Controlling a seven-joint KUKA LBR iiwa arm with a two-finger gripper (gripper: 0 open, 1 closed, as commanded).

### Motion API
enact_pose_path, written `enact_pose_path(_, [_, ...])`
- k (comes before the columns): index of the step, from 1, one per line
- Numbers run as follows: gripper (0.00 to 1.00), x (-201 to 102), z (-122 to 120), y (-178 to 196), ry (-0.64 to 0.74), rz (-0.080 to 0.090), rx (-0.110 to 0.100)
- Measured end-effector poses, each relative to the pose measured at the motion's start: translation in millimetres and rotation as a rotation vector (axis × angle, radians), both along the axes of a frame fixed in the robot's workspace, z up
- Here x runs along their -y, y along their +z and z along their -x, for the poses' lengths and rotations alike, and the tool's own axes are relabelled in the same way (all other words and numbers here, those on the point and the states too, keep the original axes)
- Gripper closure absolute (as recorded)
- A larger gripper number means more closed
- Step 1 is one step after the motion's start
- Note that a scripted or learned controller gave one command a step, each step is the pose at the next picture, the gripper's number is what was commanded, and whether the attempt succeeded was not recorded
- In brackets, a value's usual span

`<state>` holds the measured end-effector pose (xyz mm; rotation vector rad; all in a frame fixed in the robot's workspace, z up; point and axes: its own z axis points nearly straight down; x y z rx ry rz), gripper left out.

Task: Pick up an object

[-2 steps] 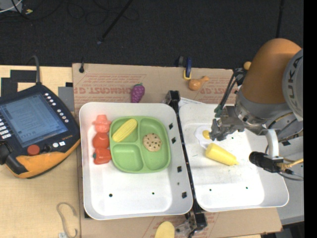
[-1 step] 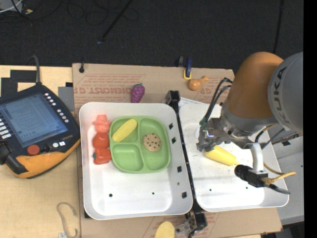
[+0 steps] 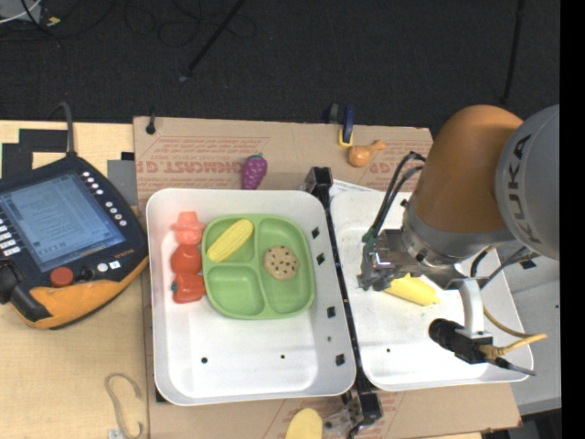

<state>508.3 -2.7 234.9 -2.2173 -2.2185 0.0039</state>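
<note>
A: What is catalogued, largest first?

B: Item one, the arm (image 3: 475, 186), grey and orange-banded, by which much of the right bin (image 3: 439, 373) is covered. Item two, the left bin (image 3: 238, 364), well apart from the gripper (image 3: 373, 271) across the black divider. Item three, a green divided plate (image 3: 247, 295) in that bin, on which a corn cob (image 3: 228, 239) and a cookie (image 3: 281, 262) are carried, with a red figure (image 3: 186, 259) beside it on the far side from the gripper.

A: And the task's thing?

B: A yellow object (image 3: 411, 290) is judged the likeliest target; it is seen just beside the gripper, on the arm's side of it, on the bin floor.

A: The gripper's state?

B: It cannot be told; the tip is dark and partly masked by the wrist. Nothing is shown to be held.

A: What risks are entered?

B: The yellow object may be missed if the descent is made where the gripper hangs now, since the object lies offset from it. It may be nudged aside rather than enclosed. The divider, close on the gripper's other side, may be struck.
</note>
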Motion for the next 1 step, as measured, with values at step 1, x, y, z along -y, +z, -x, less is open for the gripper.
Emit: enact_pose_path(1, [1.0,-5.6,2.9,-1.4,-0.001,0.001,0.0])
